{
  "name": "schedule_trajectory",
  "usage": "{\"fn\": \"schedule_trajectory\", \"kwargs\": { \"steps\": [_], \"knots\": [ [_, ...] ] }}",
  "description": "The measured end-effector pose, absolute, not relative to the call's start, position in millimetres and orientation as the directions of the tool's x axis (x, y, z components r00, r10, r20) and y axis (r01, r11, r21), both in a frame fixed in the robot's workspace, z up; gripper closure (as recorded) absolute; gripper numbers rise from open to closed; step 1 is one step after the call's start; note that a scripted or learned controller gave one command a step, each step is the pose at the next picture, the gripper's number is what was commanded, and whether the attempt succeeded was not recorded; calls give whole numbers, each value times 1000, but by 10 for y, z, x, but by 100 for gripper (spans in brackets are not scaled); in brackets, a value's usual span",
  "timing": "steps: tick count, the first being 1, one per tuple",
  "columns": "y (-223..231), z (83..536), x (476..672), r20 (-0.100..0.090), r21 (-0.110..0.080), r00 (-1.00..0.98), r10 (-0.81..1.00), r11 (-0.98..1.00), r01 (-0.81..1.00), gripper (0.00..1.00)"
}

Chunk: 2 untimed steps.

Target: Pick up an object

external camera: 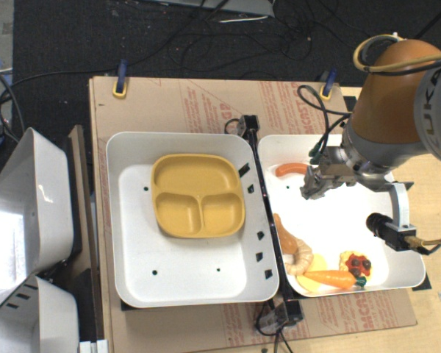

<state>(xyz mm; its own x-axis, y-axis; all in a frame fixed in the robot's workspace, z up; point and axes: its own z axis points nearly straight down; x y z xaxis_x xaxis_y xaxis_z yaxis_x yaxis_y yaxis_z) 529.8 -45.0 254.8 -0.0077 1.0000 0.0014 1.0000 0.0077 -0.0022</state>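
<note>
My gripper (313,190) hangs over the upper middle of the right bin (338,212), pointing down and to the left. Just up and left of it lies an orange-red sausage-shaped toy (289,170) near the bin's far wall. Along the bin's near left side sit a tan shrimp-like toy (292,247) and an orange carrot (329,277). A small pizza-like toy with red and green toppings (356,262) rests at the near right. Nothing shows between my fingers.
The left bin (132,271) holds a yellow three-compartment plate (198,195) in its upper middle. Black clips line the divider between the bins. White tubs (26,204) stand off the bench at the left. Cables cross the dark floor behind.
</note>
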Motion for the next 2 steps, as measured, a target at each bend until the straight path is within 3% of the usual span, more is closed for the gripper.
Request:
{"fn": "schedule_trajectory", "kwargs": {
  "steps": [2],
  "knots": [
    [565, 2419, 5348, 1, -3, -8, 1000, 8, 1000, 100]
  ]
}}
